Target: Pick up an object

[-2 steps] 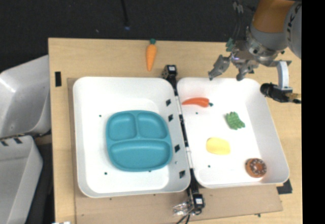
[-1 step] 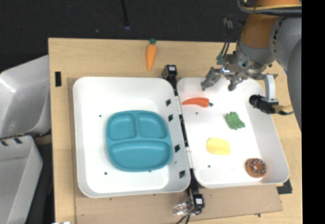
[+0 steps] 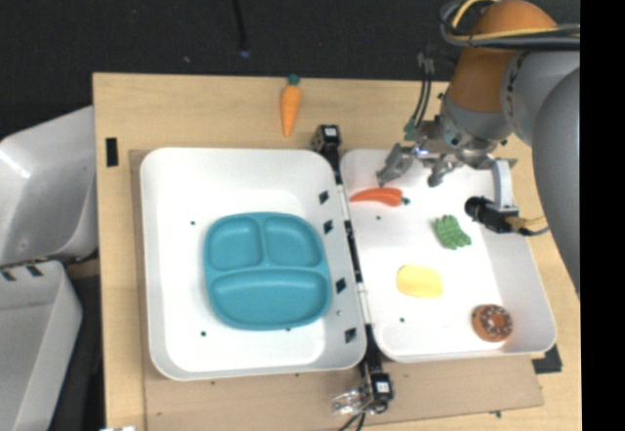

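End effector [image 3: 422, 168] above red pepper [image 3: 377, 195], no legible writing

Two white bins [image 3: 156, 253], one blue tray [image 3: 266, 270], one carrot [image 3: 290, 106], one chili [image 3: 377, 195], one donut [image 3: 491, 322].

- We see two bins side by side on the surface [image 3: 117, 341]: the left bin [image 3: 166, 322] holds a divided plate [image 3: 266, 271].
- In the right bin [image 3: 518, 273], a chili [image 3: 377, 195] lies at the back left, a leafy piece [image 3: 451, 232] right of it, a lemon-like piece [image 3: 419, 281] nearer, a doughnut [image 3: 491, 322] at the front right.
- A carrot [image 3: 290, 107] lies on the surface behind the left bin.
- The gripper [image 3: 422, 165] hangs over the right bin's back edge.
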### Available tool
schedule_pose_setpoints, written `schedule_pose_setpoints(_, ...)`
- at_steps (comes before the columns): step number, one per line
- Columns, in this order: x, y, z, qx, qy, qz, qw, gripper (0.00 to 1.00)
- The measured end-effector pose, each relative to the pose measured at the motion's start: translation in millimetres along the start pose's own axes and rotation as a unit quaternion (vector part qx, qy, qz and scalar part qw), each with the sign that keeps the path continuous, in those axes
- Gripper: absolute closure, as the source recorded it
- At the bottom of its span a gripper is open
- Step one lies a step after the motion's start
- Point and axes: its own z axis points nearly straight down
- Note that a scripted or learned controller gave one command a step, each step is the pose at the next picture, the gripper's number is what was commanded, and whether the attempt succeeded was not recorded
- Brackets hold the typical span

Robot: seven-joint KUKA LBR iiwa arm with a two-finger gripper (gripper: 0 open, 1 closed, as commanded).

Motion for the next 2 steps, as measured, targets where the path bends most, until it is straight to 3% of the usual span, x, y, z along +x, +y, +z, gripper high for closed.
schedule_pose_setpoints(1, -1.1, 0.2, 51.2, -0.001, 0.0, 0.001, 1.0, 0.0)
schedule_pose_setpoints(2, -3.0, 0.5, 37.6, -0.001, -0.001, 0.002, 1.0, 1.0)
